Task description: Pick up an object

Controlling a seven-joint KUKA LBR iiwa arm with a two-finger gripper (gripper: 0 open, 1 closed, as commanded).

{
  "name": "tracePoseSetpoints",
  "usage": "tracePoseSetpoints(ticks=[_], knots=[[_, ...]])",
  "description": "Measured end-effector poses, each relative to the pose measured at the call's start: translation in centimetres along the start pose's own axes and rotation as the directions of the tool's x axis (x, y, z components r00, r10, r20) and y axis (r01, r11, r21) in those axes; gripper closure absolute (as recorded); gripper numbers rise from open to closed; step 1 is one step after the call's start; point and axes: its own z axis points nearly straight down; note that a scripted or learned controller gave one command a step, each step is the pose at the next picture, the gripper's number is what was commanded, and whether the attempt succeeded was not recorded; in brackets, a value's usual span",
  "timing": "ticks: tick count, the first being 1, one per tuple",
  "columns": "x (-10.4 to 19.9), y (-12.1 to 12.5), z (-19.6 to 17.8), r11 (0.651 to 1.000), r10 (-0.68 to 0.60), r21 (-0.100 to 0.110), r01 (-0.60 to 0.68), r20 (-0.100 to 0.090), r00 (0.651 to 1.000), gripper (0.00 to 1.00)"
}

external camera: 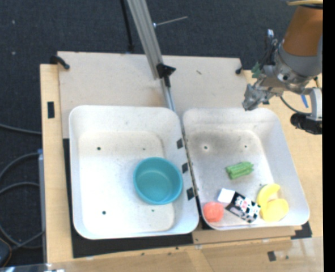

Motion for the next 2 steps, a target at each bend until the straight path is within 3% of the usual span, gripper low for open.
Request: tracePoseSetpoints(ticks=[2], knots=[[10.8,0.1,-0.6,1.0,0.001,0.003,-0.001,0.0,1.0,1.0]])
